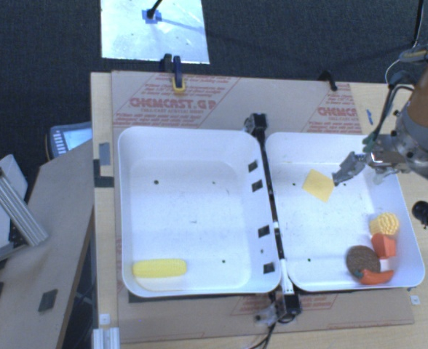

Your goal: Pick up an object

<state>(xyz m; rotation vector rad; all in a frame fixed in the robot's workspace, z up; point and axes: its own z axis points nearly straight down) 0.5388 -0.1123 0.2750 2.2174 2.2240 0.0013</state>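
Two shallow white bins are set side by side on the bench, split by a black clipped divider (pixel 267 202).

The left bin (pixel 137 147) has just one thing in it: a yellow banana-shaped piece (pixel 159 268), parked flat near the front-left corner, well apart from everything else.

The right bin (pixel 410 271) is where most of the stuff is found. A flat yellow cheese-like wedge (pixel 319 185) is lying toward the back-middle of that bin's floor. Down in the front-right corner a little cluster is packed together: a yellow corn cob piece (pixel 386 223), an orange-red chunk (pixel 384 245) just below it, a brown round cookie-like disc (pixel 360 259) beside that, and an orange carrot-like piece (pixel 376 276) at the very front, all touching or nearly so.

The gripper (pixel 343 174) is seen reaching in from the right, hanging over the right bin just beside the yellow wedge, on its right edge. Nothing can be seen held between the fingers; whether they're spread wide or pinched narrow honestly can't be told from this angle.
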